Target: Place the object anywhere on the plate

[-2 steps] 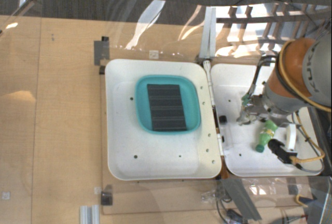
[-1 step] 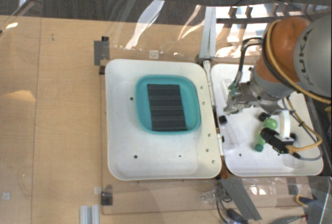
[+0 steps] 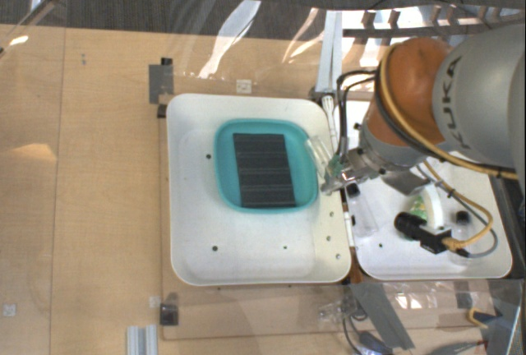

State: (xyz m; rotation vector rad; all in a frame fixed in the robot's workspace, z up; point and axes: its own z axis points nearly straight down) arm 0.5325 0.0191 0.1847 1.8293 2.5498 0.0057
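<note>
Over the left bin's three o'clock rim hangs the gripper, its grasp unreadable; the teal plate carries a dark ridged slab at centre.

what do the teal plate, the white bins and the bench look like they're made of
The teal plate looks like smooth moulded plastic: even colour, rounded rim; its dark ribbed centre may be a rubbery insert. The white bins look like matte plastic or coated sheet, with rounded corners and small holes. The bench looks like pale wood or laminate, with faint grain and a soft sheen.
</note>
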